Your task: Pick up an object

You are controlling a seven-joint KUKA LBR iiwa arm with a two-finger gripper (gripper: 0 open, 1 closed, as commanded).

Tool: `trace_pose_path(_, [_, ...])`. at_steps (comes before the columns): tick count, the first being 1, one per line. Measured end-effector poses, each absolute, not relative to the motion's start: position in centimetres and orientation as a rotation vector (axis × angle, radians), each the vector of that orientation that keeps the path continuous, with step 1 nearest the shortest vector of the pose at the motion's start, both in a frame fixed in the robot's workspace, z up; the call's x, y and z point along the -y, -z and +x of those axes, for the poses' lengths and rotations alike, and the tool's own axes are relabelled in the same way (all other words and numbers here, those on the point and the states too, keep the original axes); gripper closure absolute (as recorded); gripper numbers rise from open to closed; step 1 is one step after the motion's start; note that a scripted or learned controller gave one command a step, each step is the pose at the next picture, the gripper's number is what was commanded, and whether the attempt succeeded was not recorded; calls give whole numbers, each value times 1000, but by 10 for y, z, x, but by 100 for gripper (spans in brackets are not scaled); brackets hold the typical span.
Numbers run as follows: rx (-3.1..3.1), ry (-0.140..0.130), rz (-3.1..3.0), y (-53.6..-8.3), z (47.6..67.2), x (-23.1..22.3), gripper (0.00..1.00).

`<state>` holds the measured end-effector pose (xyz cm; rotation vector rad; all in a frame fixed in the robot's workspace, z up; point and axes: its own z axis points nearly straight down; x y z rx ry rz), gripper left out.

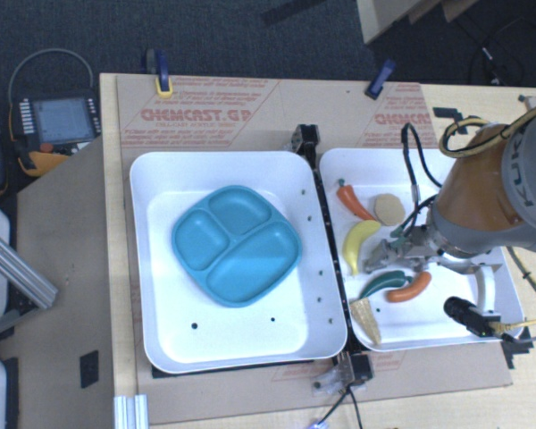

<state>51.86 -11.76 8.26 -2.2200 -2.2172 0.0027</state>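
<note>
The right bin (509, 280) holds several toy foods. A yellow banana (356, 242) lies near its left wall, with an orange carrot (352, 200) and a tan round piece (389, 208) behind it. A green vegetable (383, 283) and an orange-red sausage (410, 287) lie toward the front, and a tan waffle wedge (365, 321) sits in the front left corner. My gripper (381, 256) is low in this bin, just right of the banana and just above the green vegetable. I see nothing lifted.
The left bin (152, 239) holds a blue divided plate (237, 244) near its middle. A black divider with clamps (305, 138) runs between the two bins. The arm's orange band (482, 190) hangs over the right bin's back right part.
</note>
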Motion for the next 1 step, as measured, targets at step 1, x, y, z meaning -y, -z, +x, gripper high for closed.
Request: trace_pose_path(1, [2221,3,-2224,-95,520,117,100])
